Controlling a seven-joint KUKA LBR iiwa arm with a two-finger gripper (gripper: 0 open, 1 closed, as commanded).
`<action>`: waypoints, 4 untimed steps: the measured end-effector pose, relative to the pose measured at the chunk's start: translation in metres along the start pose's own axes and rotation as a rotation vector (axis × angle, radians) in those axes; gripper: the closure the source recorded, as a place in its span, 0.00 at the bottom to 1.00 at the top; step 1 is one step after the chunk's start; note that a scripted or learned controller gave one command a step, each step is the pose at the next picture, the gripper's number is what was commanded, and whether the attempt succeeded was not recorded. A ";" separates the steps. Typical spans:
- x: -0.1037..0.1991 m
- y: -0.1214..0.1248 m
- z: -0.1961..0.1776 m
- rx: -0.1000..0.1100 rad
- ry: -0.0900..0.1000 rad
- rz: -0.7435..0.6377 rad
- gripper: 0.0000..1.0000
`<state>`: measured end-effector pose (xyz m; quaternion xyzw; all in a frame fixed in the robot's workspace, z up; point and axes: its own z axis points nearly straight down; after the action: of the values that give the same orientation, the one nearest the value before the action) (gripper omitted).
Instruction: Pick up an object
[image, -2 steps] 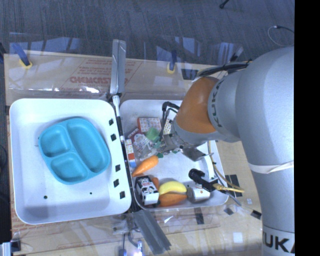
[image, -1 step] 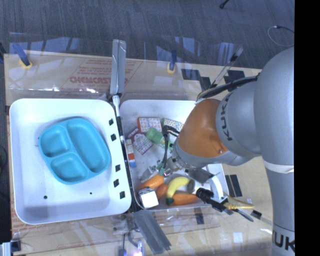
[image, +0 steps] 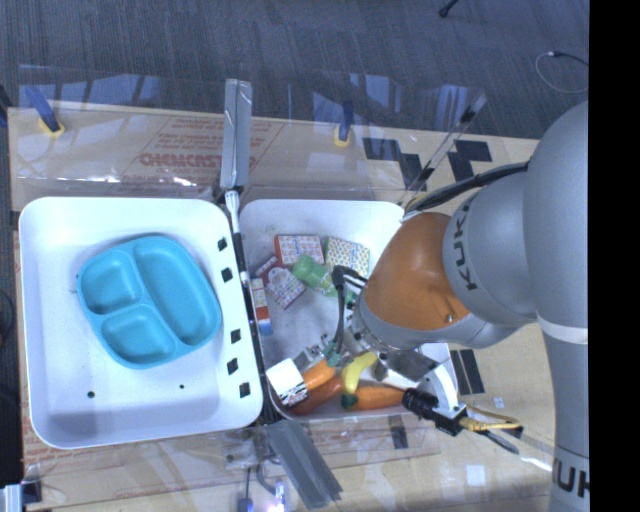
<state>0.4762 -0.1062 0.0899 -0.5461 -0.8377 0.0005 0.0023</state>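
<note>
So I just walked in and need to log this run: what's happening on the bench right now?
The grey KUKA arm is bent down into the right bin, over the near end of its pile of toy food: carrots, a banana and small printed boxes. Nothing can be seen held between its fingers. The left bin holds a blue divided plate, lying untouched.
</note>
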 end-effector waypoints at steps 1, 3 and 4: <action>-0.038 0.066 -0.001 -0.002 -0.002 -0.062 0.00; -0.077 0.138 -0.008 0.020 0.008 -0.107 1.00; -0.127 0.125 -0.191 -0.003 -0.005 0.055 1.00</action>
<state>0.6423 -0.1723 0.2800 -0.5687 -0.8225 0.0006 -0.0004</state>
